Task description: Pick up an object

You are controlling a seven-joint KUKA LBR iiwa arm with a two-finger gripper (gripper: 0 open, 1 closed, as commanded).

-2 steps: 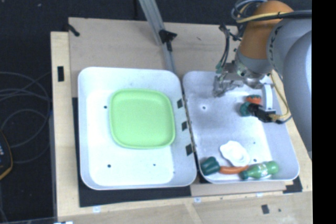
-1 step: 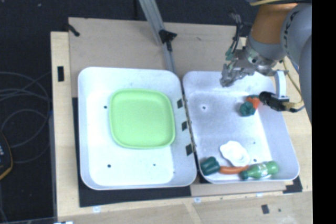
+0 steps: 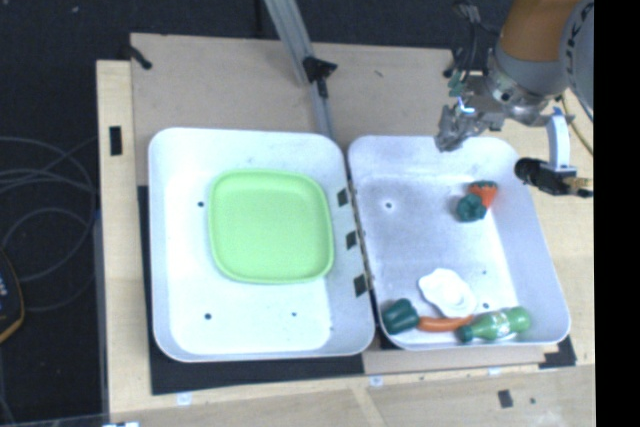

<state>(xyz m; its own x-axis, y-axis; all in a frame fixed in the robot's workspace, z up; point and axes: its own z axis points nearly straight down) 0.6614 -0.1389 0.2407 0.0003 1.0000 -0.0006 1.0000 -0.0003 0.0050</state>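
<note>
Risk sits mostly in how far the gripper (image 3: pixel 455 133) is from anything worth taking. It hangs over the far edge of the right bin (image 3: pixel 400 175), near that bin's far right corner, and nothing shows between its tips; whether it is spread or closed I cannot tell from this slanted view.

Candidates all lie in that same bin. A small teal-and-orange toy (image 3: pixel 474 202) rests by the right wall, the nearest thing to the tool yet clearly apart from it. Along the near edge a cluster crowds together: a dark green block (image 3: pixel 398 316) at the near left corner, a white piece (image 3: pixel 446 292) just beyond, an orange stick (image 3: pixel 440 323) touching or nearly touching both, and a green bottle (image 3: pixel 497 323) lying on its side toward the near right corner. The left bin (image 3: pixel 180 215) carries a pale green plate (image 3: pixel 270 226) at its middle.

A straight descent from here would likely meet bare floor or the rim. A try at the teal toy could pin it against the wall or nudge it aside. In the cluster, a grasp may catch two pieces, or the bottle may roll away.
</note>
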